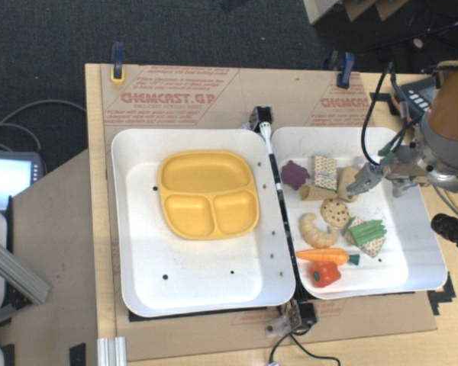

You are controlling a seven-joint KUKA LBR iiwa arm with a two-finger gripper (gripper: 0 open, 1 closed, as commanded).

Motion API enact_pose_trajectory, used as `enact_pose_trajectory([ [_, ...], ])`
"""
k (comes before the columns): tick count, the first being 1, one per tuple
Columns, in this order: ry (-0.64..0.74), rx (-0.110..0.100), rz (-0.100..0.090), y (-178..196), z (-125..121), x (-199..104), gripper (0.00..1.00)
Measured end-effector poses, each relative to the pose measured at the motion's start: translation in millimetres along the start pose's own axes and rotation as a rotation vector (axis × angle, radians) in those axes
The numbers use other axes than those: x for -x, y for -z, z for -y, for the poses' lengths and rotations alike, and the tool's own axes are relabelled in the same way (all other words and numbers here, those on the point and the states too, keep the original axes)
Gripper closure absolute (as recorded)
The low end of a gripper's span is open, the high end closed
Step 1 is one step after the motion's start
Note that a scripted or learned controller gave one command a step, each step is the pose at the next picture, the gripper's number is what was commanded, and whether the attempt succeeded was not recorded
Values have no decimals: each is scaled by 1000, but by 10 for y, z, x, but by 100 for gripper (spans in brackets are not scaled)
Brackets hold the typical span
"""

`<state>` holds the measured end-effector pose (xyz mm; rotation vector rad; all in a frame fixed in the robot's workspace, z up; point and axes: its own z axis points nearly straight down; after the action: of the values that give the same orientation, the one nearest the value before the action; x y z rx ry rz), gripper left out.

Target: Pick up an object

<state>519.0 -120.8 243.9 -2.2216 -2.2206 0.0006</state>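
In the right-hand white bin, I had a crowd of small toy foods packed close together, and the grey two-finger gripper hung low over their upper edge, reaching in from the right. I could not tell from my feed how its jaws stood, since the tip blurred into the items under it.

My likeliest target was the tan, wedge-shaped piece lying right at the tip, between the cream square cracker and the round speckled cookie. Its long axis seemed to run roughly up and down the view, though the gripper covered part of it and I would not swear to it.

The risks I judged came from the clutter. With neighbours touching or just beside the target, a descent slightly off could land a jaw on the cracker or cookie instead of straddling the wedge, or nudge the purple lump away. A grasp along the long axis rather than across it would probably slip.

Further down lay a pale curved croissant-like piece, a green leafy wedge, an orange carrot pointing left to right, and a red pepper. The left white bin held a yellow three-compartment plastic tray, well apart from the action.
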Motion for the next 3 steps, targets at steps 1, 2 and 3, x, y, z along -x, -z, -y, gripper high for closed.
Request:
enact_pose_trajectory([
  [1, 2, 12, 3, -1340, 249, 292, 0],
  [2, 1, 21, 6, -1498, 269, 382, 0],
  [3, -3, 37, 21, -1354, 240, 442, 100],
])
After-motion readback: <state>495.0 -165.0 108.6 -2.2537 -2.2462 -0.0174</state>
